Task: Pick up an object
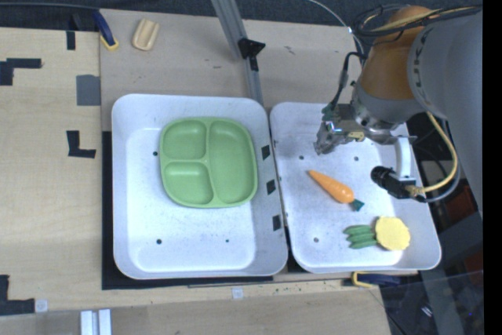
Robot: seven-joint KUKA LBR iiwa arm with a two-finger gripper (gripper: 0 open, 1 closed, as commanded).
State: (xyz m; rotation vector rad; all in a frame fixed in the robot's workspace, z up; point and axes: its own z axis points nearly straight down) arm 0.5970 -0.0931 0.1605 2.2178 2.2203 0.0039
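Note:
An orange toy carrot (332,187) lies in the middle of the right bin (302,239). A yellow and green toy vegetable (380,234) rests near that bin's front right corner. My gripper (325,139) hangs over the bin's back part, above and slightly left of the carrot, with nothing visible between its fingers. The grey arm with its orange band (392,67) reaches in from the right.
The left bin (141,247) holds a green divided plate (209,162). A grey metal pole (227,4) slants across the bench behind the bins. A small tan object (145,34) lies on the bench at the back left.

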